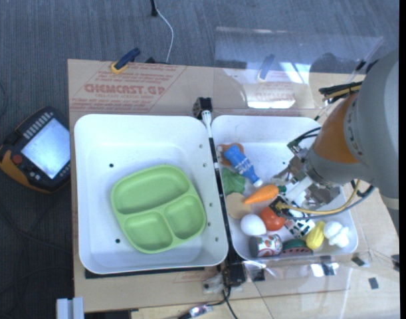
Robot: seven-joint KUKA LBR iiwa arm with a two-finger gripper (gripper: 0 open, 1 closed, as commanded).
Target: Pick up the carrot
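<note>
The carrot [261, 194] is orange and lies level above the clutter in the middle of the right bin [269, 130], its thick end pointing right. My gripper [284, 191] reaches in from the right, below the grey wrist and its orange band. The carrot's thick end sits between the fingers, which are shut on it. The wrist and its cables hide the bin floor to the right of the carrot.
Around the carrot lie a blue bottle [242, 162], a green item [233, 182], a white egg [252, 225], a red piece [273, 220], a small can [268, 245] and a yellow piece [314, 235]. The left bin [96, 138] holds a green divided plate [159, 208].
</note>
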